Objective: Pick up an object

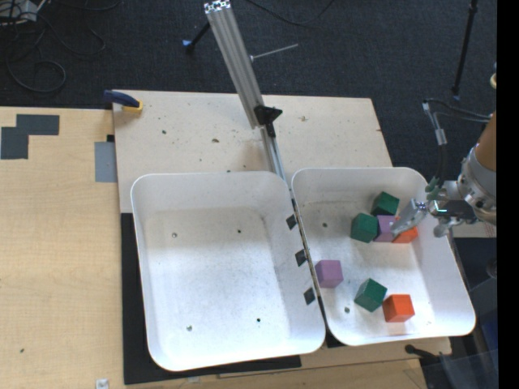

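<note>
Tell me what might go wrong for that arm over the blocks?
The gripper is at a tight cluster: two green blocks, a purple block and an orange block. It may nudge neighbours or pinch none. The cluster also sits near the bin wall, so it might bump that.

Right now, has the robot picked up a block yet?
Not yet. All the blocks sit in the right bin. The gripper has reached into that bin beside the orange block near the purple block, but I can't tell if it's grabbed one. Gripping and lifting are left.
</note>
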You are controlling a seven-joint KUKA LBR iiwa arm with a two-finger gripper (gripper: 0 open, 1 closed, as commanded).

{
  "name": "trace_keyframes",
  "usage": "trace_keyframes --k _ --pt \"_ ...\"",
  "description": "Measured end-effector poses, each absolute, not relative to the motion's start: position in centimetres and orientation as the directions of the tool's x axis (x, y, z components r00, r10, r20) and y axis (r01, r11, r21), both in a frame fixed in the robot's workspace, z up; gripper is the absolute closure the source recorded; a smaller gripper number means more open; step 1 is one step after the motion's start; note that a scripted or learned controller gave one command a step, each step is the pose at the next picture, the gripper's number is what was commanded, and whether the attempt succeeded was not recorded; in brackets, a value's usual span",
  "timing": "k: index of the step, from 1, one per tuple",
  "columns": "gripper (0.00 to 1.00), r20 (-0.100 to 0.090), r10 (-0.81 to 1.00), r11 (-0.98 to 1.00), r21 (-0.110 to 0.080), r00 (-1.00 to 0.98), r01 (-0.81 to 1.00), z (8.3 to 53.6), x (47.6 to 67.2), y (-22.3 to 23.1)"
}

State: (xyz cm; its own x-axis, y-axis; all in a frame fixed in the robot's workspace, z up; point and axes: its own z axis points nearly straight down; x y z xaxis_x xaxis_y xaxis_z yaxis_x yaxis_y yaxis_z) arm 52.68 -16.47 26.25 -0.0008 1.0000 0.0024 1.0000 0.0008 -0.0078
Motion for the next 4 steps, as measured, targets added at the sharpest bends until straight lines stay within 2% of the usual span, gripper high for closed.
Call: trace_keyframes --k 1,2,4 --pt "0.0 0.001 1.0 -0.001 -0.003 0.001 1.0 26.5 52.7 -16.6" --pt "0.0 0.003 1.0 -0.001 -0.01 0.001 1.0 20.1 52.2 -16.5" --pt "0.0 0.001 1.0 -0.003 -0.003 0.003 1.0 9.2 51.7 -17.4"
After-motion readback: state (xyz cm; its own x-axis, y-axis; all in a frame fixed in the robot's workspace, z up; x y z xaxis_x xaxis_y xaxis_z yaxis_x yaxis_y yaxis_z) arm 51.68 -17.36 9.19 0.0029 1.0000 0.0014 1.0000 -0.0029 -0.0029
